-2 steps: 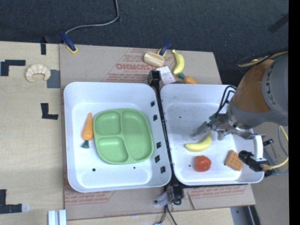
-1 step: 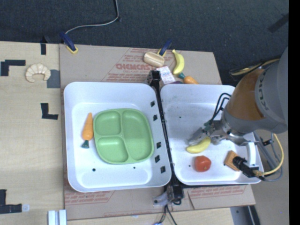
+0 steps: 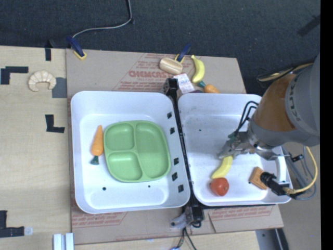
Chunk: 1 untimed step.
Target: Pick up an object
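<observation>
Cardboard bench [image 3: 135,74] printed "CHEMCAS…" in red behind two white bins [image 3: 83,139], gripper [image 3: 229,151] just above the banana [image 3: 223,166], jaw state unclear, tomato [image 3: 219,186] just below.

Dark carpet [image 3: 208,14] across the top, crossed by a thin white cable [image 3: 126,9]. Below it, a pale wooden bench [image 3: 26,165] marked with black tape pieces [image 3: 52,124]. Flat brown cardboard [image 3: 125,72] with red print over the bench, clipped at its upper edge by two blue-and-yellow clamps [image 3: 76,47]. Even, soft light, no hard shadows.
</observation>
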### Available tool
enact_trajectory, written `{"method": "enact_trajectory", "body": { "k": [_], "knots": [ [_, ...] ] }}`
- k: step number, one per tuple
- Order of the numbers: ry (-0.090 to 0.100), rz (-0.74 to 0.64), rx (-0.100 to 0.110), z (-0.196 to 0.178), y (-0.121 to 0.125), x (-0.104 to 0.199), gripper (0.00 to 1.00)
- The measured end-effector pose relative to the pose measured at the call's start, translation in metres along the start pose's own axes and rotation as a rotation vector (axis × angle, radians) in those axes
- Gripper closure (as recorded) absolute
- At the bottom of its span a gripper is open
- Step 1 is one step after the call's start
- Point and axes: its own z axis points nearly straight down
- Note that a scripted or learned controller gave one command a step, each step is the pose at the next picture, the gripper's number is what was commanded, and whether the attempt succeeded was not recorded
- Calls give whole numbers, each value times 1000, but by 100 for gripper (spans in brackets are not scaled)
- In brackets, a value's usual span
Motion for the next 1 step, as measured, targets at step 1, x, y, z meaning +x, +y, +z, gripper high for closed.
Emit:
{"method": "enact_trajectory", "body": {
  "k": [1],
  "knots": [
    [5,-3,3,-88,25,95,100]
  ]
}}
